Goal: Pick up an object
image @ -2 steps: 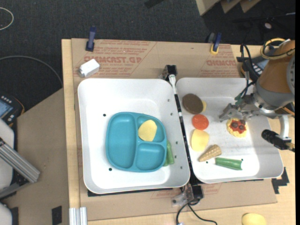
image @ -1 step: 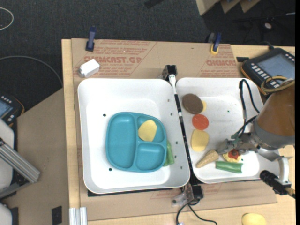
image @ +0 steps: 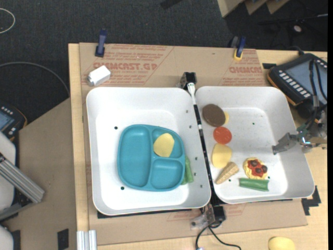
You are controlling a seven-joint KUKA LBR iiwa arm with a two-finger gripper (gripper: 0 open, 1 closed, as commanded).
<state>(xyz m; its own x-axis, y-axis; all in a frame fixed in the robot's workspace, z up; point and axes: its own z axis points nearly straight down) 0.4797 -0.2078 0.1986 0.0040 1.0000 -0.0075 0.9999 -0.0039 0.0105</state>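
- A smooth teal divided plate [image: 140,158] is being shown in the middle of the left bin [image: 104,119], with bare white floor ringing it on every side.
- A flat yellow piece [image: 164,145] is lying in the plate's upper right compartment; a thin green strip [image: 188,171] is resting against the plate's right edge.
- In the right bin [image: 250,95], toy foods are being crowded along the left wall: a brown disc [image: 213,114], a red round [image: 222,135], a yellow lump [image: 221,154], and a tan wedge [image: 227,173].
- A small pizza slice [image: 255,167] and a green bean pod [image: 254,184] are lying near the front wall.
- The bin's upper centre is being left open.
- The gripper [image: 283,144] is being held at the right rim, apart from every object; whether its fingers are parted cannot be told.
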